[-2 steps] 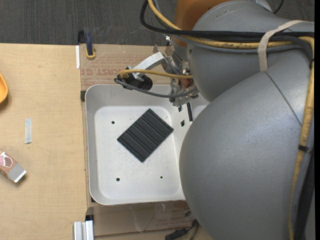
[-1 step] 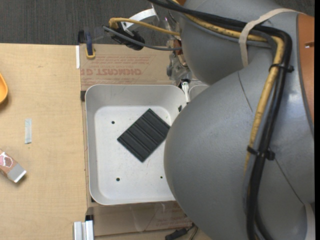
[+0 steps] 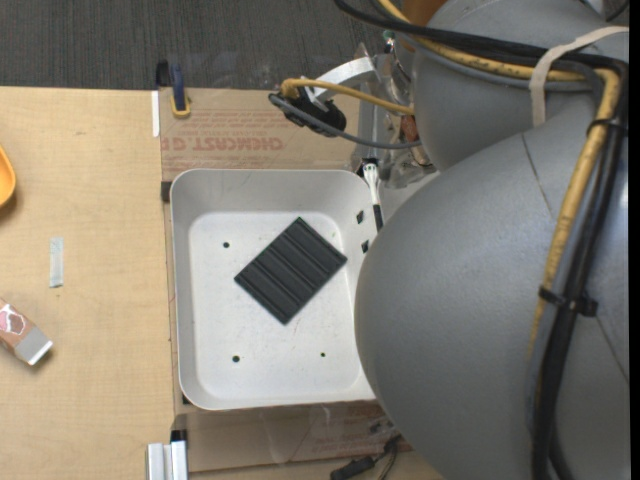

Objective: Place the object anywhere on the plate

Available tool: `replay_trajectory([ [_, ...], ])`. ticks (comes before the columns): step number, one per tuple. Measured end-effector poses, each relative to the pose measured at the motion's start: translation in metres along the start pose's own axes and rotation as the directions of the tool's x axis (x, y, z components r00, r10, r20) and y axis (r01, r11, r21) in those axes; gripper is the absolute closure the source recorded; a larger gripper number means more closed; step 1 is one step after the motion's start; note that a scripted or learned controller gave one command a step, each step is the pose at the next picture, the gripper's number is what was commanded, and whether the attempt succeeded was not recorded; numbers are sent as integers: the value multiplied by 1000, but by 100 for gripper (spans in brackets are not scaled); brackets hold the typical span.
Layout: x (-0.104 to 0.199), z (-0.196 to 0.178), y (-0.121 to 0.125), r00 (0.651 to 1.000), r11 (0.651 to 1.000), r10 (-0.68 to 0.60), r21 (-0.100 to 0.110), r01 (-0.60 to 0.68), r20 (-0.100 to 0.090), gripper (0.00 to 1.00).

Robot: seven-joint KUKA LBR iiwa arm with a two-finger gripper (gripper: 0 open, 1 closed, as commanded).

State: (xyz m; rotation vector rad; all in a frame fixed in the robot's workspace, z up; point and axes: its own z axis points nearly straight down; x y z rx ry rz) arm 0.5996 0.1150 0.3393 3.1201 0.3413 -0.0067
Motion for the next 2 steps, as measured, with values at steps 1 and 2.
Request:
replay_trajectory([
  [1,0,0,0,1000,1000,0,0,0,0,0],
  [2,22,86,-43,997,997,-75,0,75,1,0],
])
